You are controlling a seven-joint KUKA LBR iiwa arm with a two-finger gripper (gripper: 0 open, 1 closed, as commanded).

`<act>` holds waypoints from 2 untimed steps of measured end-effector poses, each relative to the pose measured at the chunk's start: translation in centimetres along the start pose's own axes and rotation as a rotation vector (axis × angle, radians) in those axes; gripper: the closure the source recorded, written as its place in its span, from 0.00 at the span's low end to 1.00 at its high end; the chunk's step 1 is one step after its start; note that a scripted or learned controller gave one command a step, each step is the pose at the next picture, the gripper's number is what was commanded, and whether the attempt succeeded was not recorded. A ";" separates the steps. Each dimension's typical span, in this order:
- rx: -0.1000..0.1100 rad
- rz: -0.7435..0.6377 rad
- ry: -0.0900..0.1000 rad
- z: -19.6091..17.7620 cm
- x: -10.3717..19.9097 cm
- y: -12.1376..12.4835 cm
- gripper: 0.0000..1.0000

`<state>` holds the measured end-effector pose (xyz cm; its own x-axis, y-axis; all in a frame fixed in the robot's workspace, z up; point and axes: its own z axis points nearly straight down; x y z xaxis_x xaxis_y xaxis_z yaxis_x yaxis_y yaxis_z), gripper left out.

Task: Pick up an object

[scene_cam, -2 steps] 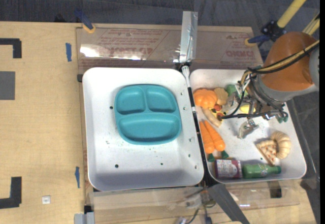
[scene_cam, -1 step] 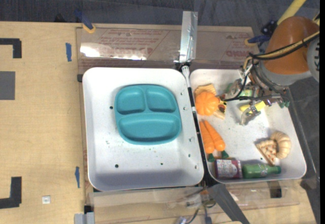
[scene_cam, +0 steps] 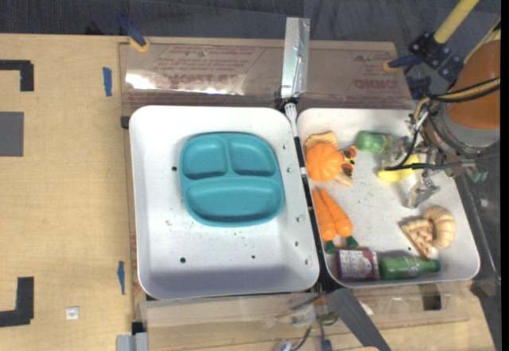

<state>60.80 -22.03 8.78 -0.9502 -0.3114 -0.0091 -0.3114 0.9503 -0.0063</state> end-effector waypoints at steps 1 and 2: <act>0.006 -0.001 -0.015 -1.5 -0.6 0.1 1.00; 0.002 -0.021 -0.013 -13.2 -3.9 7.4 1.00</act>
<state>62.06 -13.78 22.01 -0.9433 -0.3312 -0.0216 -0.3311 0.9436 -0.0086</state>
